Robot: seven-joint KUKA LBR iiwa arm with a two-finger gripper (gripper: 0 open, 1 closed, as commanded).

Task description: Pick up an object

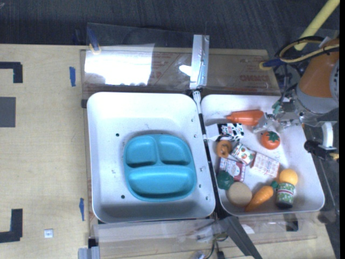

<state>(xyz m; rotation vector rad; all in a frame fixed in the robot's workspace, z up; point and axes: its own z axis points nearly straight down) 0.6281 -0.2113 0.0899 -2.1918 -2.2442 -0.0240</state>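
The hand is seen low over the right bin, upper-right corner; open or closed can't be told. A tomato lies just below-left of it, a carrot to its left, long axis left-right. Other toy foods lie farther below. A blue tray sits in the left bin.

The tabletop is light wood. Two white bins stand on it side by side, the left bin and the right bin.
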